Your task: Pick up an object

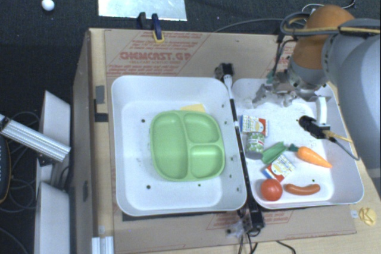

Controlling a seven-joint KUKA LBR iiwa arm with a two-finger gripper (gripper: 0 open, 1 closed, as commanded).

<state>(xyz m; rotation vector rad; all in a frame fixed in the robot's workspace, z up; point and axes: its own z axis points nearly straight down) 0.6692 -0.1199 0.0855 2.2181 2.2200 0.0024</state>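
I've got the hand (275,94) hovering over the far end of the right bin (351,187), prongs spread wide, nothing between them. The pickable stuff sits nearer me in that bin: a small carton (253,125), a can (255,144) just below it, a carrot (312,156), a tomato (271,190) and a sausage (302,189) near the front wall. The left bin (128,128) holds a green tray (187,146). I'd call this the approach step; next I need to come over the carton and drop straight down
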